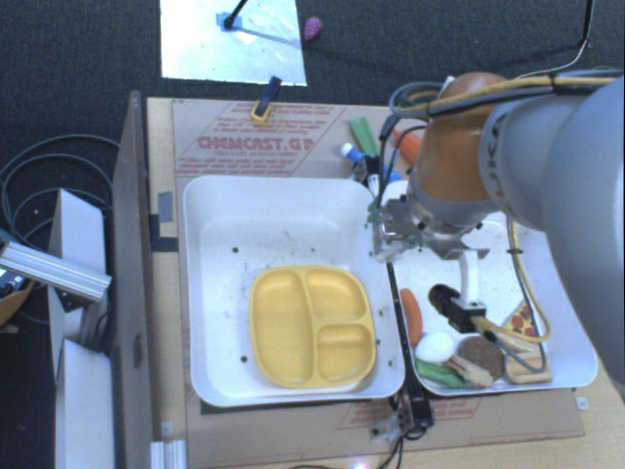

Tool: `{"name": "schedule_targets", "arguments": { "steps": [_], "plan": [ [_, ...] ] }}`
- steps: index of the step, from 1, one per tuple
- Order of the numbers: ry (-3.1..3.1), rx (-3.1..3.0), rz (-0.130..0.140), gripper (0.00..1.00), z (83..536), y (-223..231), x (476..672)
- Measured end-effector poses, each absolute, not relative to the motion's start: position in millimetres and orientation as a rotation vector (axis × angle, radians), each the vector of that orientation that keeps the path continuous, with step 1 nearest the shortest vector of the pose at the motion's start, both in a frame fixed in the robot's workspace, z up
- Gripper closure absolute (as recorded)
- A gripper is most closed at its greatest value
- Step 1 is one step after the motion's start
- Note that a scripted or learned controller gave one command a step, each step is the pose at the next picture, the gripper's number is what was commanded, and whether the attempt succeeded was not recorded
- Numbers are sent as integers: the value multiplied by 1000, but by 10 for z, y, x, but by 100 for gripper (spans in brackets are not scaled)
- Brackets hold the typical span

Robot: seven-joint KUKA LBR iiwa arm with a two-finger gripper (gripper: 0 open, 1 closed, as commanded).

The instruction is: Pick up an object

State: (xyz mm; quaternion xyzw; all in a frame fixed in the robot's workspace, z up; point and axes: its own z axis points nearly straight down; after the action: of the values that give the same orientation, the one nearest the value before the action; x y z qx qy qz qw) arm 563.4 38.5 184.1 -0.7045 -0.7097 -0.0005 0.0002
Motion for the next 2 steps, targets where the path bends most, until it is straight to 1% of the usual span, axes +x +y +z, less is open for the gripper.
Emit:
{"name": "schedule_targets", "arguments": {
  "steps": [1,2],
  "plan": [
    [-2223,-2223,-5,100,2424,153,5217],
    [-2229,-2212,0,100,2063,578,5400]
  ]
}}
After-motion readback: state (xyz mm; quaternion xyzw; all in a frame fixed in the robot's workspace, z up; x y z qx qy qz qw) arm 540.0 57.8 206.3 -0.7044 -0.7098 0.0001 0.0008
